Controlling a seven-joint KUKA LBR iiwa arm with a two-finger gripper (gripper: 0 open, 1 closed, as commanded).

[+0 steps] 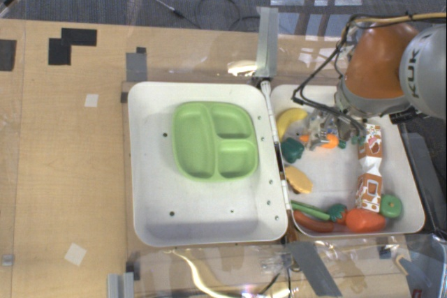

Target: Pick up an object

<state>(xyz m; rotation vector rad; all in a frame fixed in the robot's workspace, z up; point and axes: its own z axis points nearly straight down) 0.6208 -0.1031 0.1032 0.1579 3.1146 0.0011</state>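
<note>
Right bin (pixel 412 171) holds toys beneath the pincer (pixel 327 130).

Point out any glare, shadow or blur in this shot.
Camera view: bright glare on the metal divider post and the clear sheet along the bottom edge; soft shadow along the green tray in the left bin; the claw looks slightly blurred among cables.

2 bins (pixel 140 150), 1 green tray (pixel 213 141)
</note>
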